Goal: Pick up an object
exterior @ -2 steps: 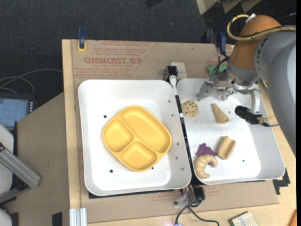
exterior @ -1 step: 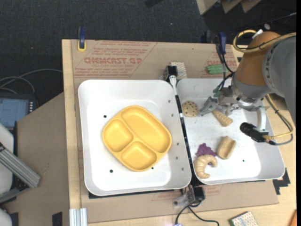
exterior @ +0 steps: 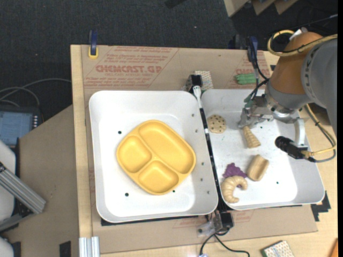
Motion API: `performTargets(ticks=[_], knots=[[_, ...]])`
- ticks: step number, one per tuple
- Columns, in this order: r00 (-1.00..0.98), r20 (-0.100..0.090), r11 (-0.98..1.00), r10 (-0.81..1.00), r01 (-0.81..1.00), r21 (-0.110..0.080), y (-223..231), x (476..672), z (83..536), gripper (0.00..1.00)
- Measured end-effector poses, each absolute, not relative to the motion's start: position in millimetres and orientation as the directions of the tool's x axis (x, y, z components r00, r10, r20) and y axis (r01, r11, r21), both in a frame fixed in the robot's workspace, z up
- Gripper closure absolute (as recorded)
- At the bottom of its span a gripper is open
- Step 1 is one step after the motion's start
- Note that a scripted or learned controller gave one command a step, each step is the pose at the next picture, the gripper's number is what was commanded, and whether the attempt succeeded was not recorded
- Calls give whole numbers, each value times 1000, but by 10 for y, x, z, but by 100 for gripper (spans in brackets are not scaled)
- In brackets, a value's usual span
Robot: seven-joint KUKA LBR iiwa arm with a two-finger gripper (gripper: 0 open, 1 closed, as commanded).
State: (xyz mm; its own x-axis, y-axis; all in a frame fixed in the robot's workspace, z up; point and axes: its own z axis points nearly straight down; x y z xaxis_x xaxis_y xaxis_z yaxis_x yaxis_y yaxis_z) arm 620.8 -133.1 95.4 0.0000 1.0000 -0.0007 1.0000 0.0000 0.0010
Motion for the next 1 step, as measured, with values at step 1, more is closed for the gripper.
performTargets(ticks=[1], knots=[[-8,1,8,1000,1000,10,-567,6231,1909,100]])
